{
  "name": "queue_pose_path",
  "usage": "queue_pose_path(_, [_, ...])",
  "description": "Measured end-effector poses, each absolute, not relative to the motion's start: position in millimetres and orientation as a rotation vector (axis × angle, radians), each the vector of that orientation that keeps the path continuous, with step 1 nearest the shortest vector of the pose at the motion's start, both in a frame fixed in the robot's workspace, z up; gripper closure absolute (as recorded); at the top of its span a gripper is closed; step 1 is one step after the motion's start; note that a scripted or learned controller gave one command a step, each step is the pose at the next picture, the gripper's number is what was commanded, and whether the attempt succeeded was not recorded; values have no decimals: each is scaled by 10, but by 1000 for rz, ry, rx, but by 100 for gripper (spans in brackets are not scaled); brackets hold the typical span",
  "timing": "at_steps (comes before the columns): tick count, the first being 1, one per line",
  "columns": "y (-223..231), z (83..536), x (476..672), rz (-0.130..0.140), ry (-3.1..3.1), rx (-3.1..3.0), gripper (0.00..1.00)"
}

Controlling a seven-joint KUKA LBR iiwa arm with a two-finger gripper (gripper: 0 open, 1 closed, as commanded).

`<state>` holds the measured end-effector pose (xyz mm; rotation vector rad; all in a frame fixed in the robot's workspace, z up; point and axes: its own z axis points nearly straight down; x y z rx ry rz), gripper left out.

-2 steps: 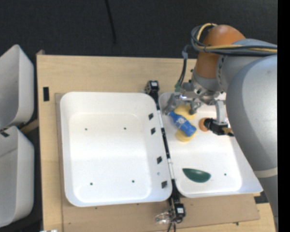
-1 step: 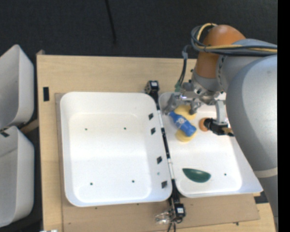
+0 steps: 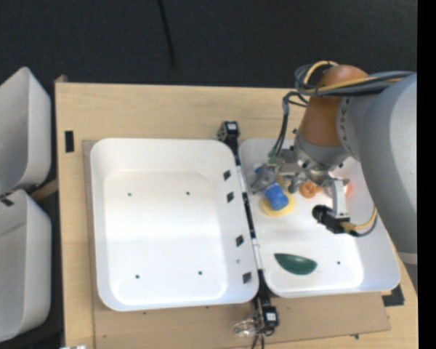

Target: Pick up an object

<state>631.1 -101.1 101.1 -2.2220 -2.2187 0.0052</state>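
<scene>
Arm reaching into right bin, hand above blue object.

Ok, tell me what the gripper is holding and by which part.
Cannot be told: the gripper sits low in the right bin over the blue object on the yellow piece; no grasp is visible.

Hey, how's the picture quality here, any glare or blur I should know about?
Camera view: soft and low in detail overall; the left bin is washed out to near featureless white; the claw and the small blue object under it are blurry; the dark green object reads clearly; the surroundings beyond the bench are nearly black.
</scene>
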Motion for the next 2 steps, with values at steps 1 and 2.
queue_pose_path(1, [-1018,1127,6342,0,-2226,-2223,100])
queue_pose_path(2, [-502,2325,6191,-14,-2234,-2219,100])
